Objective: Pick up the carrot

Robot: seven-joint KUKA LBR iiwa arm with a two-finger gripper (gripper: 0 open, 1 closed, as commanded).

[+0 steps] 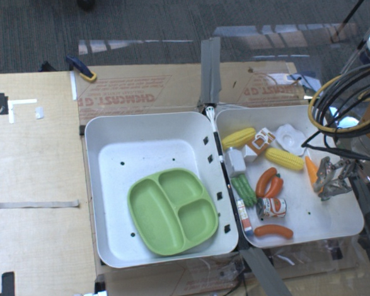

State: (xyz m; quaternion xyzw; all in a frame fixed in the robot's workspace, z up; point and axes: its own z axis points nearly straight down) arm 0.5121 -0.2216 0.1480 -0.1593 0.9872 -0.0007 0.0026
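The carrot (310, 171) is a slim orange piece lying near the right side of the right bin (342, 225). It points roughly up and down in the camera view. My gripper (325, 182) hangs low just to the carrot's right, close beside it or touching it. I cannot make out whether the carrot is gripped. The arm's body and a loop of black and yellow cables (343, 104) come in from the right.
The right bin also holds two corn cobs (284, 159), an orange-red pepper (268, 184), a sausage (273, 231), a small can (272, 207), green beans (243, 189) and small cartons (260, 142). The left bin (111, 181) holds a green divided plate (173, 209).
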